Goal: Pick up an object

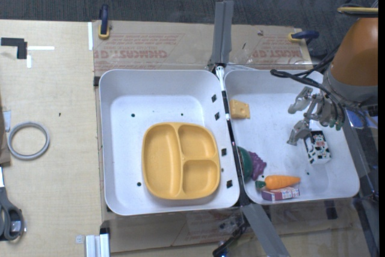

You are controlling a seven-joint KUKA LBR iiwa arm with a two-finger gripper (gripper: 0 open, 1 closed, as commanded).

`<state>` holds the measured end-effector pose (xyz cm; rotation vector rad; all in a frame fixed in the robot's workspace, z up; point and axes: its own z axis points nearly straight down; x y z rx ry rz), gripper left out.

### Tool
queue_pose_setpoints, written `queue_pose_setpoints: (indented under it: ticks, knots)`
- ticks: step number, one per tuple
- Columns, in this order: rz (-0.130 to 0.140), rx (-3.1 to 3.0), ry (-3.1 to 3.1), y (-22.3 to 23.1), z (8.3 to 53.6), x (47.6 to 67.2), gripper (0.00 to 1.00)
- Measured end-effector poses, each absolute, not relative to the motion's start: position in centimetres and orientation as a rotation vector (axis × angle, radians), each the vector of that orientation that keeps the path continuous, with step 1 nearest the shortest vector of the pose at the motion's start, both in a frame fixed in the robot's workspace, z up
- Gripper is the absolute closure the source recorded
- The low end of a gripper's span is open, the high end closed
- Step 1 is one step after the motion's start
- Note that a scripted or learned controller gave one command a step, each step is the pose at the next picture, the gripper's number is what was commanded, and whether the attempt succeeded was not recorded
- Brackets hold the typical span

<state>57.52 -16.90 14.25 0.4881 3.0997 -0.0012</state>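
Spread open and holding nothing, claw [298, 123] over the middle of the right bin [271, 90]. Nearest piece a black-and-white toy [319, 148], just beside the lower finger on the arm's side, long axis roughly upright in view. Carrot [281, 181] lying crosswise nearer the front wall; cheese wedge [240, 109] well apart, toward the divider.

A yellow divided plate [180, 161] sits in the white left bin [114, 129]; the right bin [271, 93] holds an orange carrot [281, 181], purple grapes [255, 162] and a black-and-white cow toy [319, 148].

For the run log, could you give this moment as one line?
gripper: open, over right bin | holding: nothing | nearest: black-and-white toy
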Motion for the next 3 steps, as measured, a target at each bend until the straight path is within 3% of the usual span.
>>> queue_pose_setpoints:
  ticks: [1, 2, 3]
  knots:
    - [-0.001, 0.793, 3.016, -15.6, 9.7, 48.9, 0.0]
    - [-0.002, 1.606, 2.7, -12.7, 9.1, 50.1, 0.0]
    - [-0.003, 1.961, 2.456, -13.1, 9.1, 50.4, 0.0]
